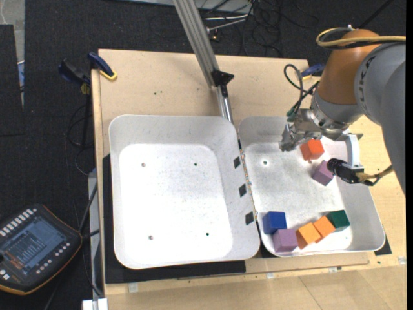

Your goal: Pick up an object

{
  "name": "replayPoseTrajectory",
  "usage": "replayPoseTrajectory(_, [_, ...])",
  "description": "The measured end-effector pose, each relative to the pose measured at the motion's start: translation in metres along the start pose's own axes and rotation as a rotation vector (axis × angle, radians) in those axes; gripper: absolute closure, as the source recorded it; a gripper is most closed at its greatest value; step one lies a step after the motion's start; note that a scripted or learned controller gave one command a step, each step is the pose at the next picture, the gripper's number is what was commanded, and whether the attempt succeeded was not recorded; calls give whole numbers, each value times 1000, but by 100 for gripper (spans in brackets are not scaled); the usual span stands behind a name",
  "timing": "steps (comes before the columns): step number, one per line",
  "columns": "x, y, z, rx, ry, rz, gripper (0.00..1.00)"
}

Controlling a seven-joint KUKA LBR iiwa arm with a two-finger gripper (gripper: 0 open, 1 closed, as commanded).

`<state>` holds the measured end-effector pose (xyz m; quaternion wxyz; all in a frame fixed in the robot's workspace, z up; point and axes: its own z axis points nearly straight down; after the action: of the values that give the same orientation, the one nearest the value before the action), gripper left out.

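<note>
A grey robot arm with an orange band (341,66) above its wrist is reaching in from the right and bending down over the far end of the right-hand bin (361,247). Its wrist is pointing downward and slightly leftward, and the gripper (288,142) is hanging low above the bin floor, just left of an orange block (312,149). Nothing is showing between its fingers, and whether they are apart or together cannot be told from this angle. Cables are looping around the wrist.

Two shallow white bins are sitting side by side on a pale wooden bench (161,76). The left bin (129,134) is the larger in view.

Six blocks are lying in the right bin — two orange, two purple, one blue and one green. The first orange block is lying near the far end, right beside the gripper. A purple block (322,173) is lying just beyond it, toward the bin's right wall. The other four are grouped at the near end: a blue block (275,221), a second purple block (284,239) just in front of it, a second orange block (308,232) touching that purple one, and a green block (337,221) at the right of the row.

A slanted metal pole (197,34) is crossing the far bench — and a handheld control pendant (35,247) is lying on the dark floor at lower left.
</note>
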<state>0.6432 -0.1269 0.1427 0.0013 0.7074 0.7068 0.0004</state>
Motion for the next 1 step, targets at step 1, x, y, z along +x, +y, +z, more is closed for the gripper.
replayPoseTrajectory(1, [2,-5,-62,-5,0,-2,100])
